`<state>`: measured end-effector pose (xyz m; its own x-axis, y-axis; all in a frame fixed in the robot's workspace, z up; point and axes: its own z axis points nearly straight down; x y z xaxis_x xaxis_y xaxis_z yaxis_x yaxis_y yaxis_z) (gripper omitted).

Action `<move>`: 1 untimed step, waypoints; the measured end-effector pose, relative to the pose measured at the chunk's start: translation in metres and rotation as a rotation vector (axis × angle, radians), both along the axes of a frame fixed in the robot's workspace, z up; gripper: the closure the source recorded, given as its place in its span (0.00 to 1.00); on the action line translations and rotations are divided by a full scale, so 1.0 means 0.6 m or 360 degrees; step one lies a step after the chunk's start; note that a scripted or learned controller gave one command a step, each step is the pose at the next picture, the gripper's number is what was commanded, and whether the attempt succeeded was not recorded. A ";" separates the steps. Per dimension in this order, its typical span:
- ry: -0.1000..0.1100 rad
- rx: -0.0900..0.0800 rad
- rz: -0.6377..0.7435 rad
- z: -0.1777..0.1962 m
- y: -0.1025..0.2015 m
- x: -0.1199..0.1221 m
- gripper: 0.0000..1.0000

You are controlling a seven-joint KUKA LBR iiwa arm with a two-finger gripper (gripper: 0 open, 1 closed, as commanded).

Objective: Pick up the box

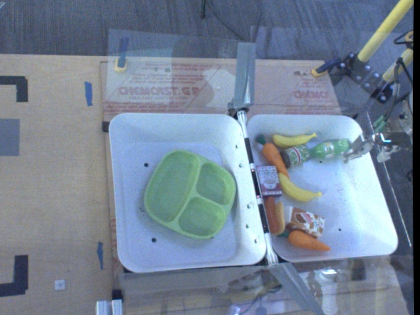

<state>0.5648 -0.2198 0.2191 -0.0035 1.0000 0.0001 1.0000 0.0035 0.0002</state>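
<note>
- Bins first: the left bin carries a green divided plate, and the right bin carries the toy food.
- Gripper sits near the upper right rim of the right bin, close to the cap end of the green bottle; whether it is clenched or released I cannot tell, and nothing is seen in it.
- Produce: two bananas and carrots lie around the bottle.
- Box, small, orange and white, lies flat in the lower part of the right bin, touching the lower carrot and just beside an orange piece at the divider.
- Handling, as a guess: light, stiff card, a little slick; squeeze gently across its short sides, from the free upper-right edges, well clear of the carrot.
</note>
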 end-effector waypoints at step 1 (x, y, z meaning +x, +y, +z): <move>0.0003 0.0001 -0.0179 -0.187 0.058 0.070 0.00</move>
